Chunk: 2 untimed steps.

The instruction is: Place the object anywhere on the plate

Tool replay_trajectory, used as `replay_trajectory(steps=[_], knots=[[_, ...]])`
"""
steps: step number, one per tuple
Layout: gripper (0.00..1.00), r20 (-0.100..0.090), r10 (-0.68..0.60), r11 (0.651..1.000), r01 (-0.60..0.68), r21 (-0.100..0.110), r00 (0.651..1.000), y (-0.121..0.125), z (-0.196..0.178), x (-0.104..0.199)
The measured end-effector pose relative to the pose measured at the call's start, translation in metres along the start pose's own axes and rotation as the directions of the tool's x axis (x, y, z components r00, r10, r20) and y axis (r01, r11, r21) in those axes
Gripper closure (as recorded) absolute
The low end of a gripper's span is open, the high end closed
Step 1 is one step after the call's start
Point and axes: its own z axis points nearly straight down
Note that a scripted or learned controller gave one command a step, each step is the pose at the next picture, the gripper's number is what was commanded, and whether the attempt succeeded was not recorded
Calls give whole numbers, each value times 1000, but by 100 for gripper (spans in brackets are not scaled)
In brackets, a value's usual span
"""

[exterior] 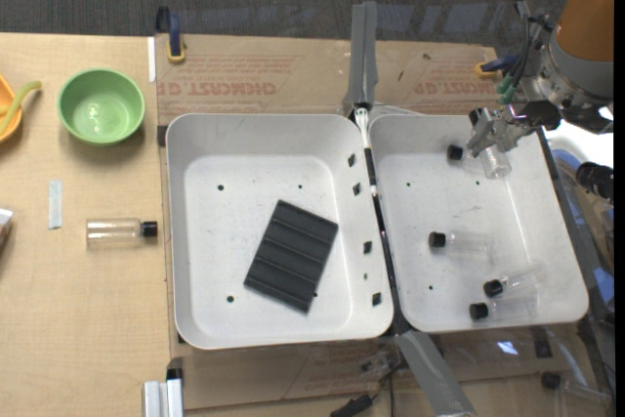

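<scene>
The grey arm with its orange band reaches in from the right, and its hand (491,140) sits over the upper part of the right white bin (557,210), near that bin's far right corner. A small clear plastic bottle with a black cap (479,151) lies under the hand; the black cap points left and the transparent body is faint against the white floor. Whether the bottle is actually between the fingers cannot be told, nor whether the fingers are apart or together.

Three more clear bottles with black caps lie in the right bin: one mid-floor (454,240), two near the front edge (508,286) (488,310).

The left white bin (195,210) holds a dark ribbed rectangular plate (291,255), lying flat and turned at an angle, toward the front centre of the bin floor.

On the wooden tabletop (78,327), left of the bins: a green bowl (102,105) and another clear black-capped bottle (121,229) on its side.
</scene>
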Motion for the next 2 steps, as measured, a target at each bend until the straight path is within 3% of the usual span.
replay_trajectory(steps=[1,2], knots=[[100,0,-302,953,302,-1,953,-79,74,49],[100,2,-465,886,465,-3,886,6,91,81]])
